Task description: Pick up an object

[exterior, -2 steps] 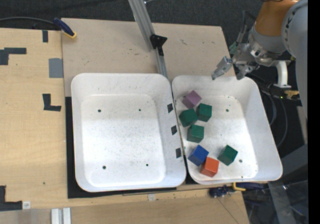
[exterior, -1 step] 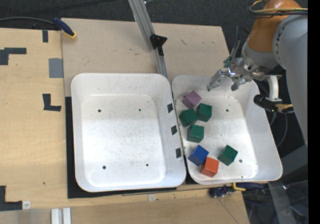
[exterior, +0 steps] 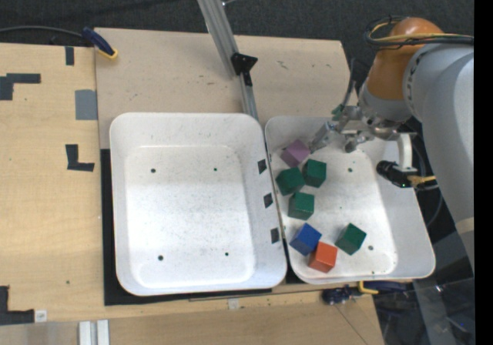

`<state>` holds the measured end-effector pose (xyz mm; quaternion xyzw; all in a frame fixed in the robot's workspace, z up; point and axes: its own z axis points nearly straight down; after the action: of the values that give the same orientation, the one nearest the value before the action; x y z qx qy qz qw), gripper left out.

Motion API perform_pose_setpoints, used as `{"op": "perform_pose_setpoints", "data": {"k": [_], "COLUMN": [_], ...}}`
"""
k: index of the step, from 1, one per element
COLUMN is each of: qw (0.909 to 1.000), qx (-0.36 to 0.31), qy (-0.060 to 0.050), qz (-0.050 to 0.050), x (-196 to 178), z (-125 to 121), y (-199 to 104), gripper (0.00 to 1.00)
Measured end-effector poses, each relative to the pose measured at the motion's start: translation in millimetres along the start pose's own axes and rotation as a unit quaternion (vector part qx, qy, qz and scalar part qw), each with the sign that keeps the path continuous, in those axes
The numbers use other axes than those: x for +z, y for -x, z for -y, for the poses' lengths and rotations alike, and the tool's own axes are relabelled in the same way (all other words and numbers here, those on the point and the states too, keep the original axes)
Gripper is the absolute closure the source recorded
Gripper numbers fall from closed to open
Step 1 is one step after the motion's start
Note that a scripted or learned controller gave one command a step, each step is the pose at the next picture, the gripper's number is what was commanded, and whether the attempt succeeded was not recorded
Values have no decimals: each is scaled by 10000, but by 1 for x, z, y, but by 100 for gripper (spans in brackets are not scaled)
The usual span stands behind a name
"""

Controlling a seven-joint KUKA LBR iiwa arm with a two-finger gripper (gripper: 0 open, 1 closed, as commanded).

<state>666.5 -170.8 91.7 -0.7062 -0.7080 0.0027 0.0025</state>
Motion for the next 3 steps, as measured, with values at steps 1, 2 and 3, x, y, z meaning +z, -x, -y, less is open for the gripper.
{"op": "perform_pose_setpoints", "data": {"k": [1,2,3], "qw": [10000,10000,10000], "qx": [-6,3,5], "qy": [27,67,62], "qz": [5,7,9], "x": [-14,-78,-131], "z": [-2,-4,2], "y": [0,-1,5], "gripper": [100,100,100]}}
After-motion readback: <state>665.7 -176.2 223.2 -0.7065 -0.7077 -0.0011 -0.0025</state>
